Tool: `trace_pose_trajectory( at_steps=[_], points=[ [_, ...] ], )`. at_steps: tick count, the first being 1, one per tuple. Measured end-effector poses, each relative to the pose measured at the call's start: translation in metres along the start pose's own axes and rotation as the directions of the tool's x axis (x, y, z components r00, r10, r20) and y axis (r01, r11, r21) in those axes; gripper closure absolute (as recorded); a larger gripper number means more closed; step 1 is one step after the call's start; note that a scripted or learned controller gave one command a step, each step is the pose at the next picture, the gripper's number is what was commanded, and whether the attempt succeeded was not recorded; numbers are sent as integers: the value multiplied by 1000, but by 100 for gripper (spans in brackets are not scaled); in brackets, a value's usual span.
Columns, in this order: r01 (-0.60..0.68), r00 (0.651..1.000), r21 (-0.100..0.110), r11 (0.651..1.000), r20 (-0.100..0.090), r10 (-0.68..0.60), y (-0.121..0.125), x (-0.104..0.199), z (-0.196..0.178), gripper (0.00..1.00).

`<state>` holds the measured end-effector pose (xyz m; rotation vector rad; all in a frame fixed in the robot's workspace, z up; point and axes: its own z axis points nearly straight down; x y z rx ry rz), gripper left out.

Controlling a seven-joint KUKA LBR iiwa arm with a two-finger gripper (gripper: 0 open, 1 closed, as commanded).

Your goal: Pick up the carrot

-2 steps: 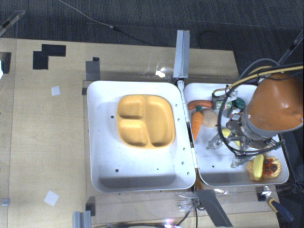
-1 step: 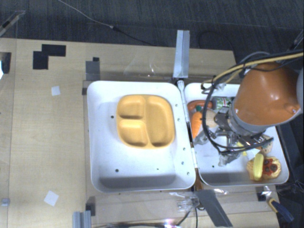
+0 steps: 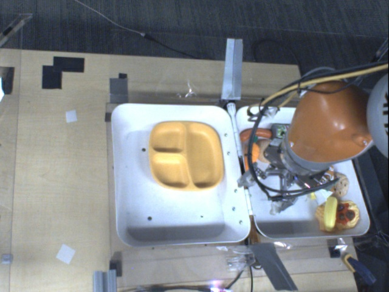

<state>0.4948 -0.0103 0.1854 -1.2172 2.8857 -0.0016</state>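
While hovering over the right bin, the two-finger gripper (image 3: 281, 184), grip state untellable, is sitting just right of the slim orange carrot (image 3: 254, 152), lying lengthwise away from the camera.

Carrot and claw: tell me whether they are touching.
Cannot tell. In the camera view the arm's orange band hangs over the right bin, hiding where the claw meets the carrot.

My arm (image 3: 331, 129) hangs over the right bin (image 3: 262, 224), where the carrot (image 3: 253, 145) lies at its left wall, while the divided tray (image 3: 185, 154) sits in the left bin (image 3: 130, 212).
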Motion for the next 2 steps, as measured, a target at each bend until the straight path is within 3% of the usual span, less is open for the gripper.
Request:
trace_pose_trajectory(
  at_steps=[1,2],
  points=[
    [-146,989,-1,989,-5,146,-74,41,69,0],
    [-185,983,1,983,-2,185,-61,57,57,0]
  ],
)
